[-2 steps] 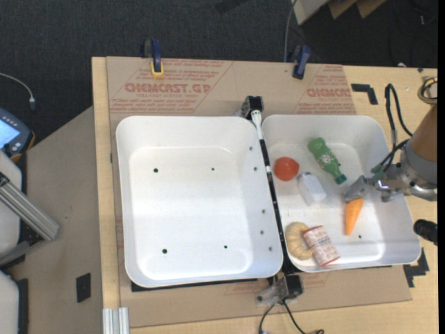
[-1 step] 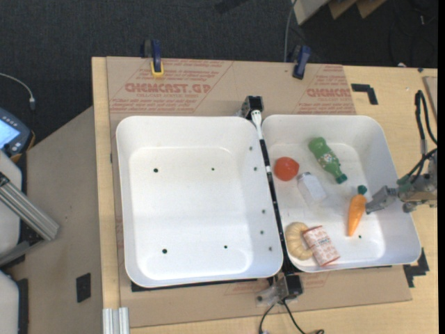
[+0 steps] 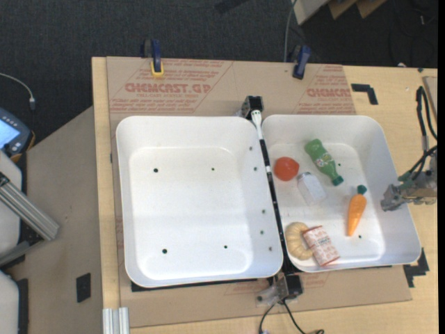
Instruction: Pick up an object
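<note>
Six small things lie in the right bin (image 3: 389,152): green bottle (image 3: 323,161), red ball (image 3: 286,168), clear item (image 3: 311,186) hard to identify, carrot (image 3: 355,213), bagel (image 3: 297,240), red-white packet (image 3: 321,246). At the bin's right rim, the tool (image 3: 389,199) is blurry; its opening cannot be judged.

Two shallow white bins side by side, left bin (image 3: 188,200) touching right bin (image 3: 389,152), on a brown printed board (image 3: 208,82). Held at the far edge by two blue clamps (image 3: 154,56) (image 3: 300,60). Black clip (image 3: 252,106) at the far end of the seam between bins, another (image 3: 286,287) at the near end. Off left, a lit screen (image 3: 10,134) above a slanting metal bar (image 3: 28,211). Dark carpet (image 3: 104,12) beyond.
</note>
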{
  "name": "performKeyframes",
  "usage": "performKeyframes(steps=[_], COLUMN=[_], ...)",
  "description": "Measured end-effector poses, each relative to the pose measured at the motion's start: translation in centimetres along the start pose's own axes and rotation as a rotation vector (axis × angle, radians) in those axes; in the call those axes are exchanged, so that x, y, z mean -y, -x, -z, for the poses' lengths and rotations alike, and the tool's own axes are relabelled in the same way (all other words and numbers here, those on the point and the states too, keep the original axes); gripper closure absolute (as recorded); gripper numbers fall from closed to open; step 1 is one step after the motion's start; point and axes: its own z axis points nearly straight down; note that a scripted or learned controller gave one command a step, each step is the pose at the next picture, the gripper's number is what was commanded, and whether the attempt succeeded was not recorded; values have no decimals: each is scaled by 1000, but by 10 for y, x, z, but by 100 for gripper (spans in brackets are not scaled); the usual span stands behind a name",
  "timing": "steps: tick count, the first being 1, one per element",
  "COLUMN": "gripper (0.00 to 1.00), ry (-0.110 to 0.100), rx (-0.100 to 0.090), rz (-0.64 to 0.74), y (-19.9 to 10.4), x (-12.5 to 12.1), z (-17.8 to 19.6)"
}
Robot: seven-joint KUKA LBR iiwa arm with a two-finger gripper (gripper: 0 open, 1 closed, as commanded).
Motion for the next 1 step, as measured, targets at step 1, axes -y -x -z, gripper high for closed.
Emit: performKeyframes(steps=[1], gripper=[0], ry=[-1], rx=[-1], rz=[-1], y=[0], x=[0], z=[0])
